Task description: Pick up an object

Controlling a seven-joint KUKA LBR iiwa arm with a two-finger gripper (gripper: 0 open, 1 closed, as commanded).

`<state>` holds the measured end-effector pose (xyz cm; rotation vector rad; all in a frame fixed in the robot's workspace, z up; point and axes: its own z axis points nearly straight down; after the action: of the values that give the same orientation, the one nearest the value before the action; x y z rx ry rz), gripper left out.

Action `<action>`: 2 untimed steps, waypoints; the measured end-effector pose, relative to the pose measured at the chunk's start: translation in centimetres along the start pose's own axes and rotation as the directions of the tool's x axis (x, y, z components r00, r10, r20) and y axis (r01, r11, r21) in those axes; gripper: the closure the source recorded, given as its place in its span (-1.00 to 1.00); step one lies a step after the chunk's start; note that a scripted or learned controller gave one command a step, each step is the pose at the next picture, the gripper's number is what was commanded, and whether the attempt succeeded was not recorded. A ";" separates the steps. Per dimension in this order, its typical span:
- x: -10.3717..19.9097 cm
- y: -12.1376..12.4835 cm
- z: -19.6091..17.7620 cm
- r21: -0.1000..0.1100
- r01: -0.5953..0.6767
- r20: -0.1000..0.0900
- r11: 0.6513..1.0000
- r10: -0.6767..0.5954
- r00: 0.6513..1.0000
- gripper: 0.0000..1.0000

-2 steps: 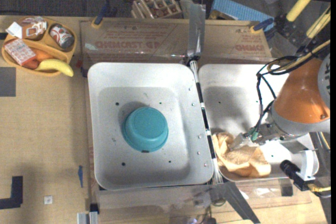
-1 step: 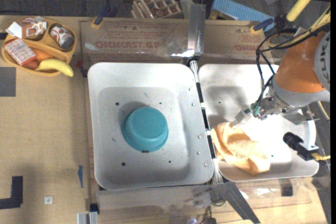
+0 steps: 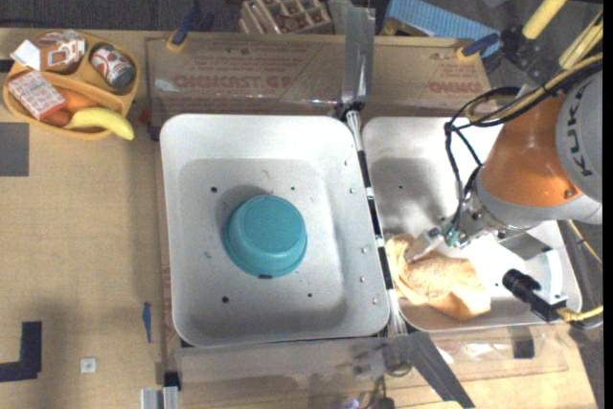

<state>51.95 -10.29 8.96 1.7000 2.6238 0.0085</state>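
Observation:
A teal bowl (image 3: 266,235) lies upside down in the middle of the left bin (image 3: 192,148). A tan, crumpled soft thing like a cloth or bread (image 3: 439,281) lies at the front left of the right bin (image 3: 402,158). My gripper (image 3: 450,238) hangs low over the right bin, right at the upper edge of the tan thing. The wrist with its orange band (image 3: 522,170) reaches in from the right and hides part of the bin floor.
A yellow tray with a banana and food packs (image 3: 67,89) stands on the bench at the far left. A cardboard wall (image 3: 259,77) runs behind both bins. Clutter and boxes sit beyond it.

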 end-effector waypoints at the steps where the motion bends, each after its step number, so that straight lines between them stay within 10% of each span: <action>1: -1.4 2.9 0.1 0.002 -0.153 -0.003 0.988 0.153 0.988 -1.00; 2: -1.1 -4.5 0.0 0.002 -0.027 -0.003 1.000 0.027 1.000 -1.00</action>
<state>48.27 -13.16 8.91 1.7377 2.6032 0.0088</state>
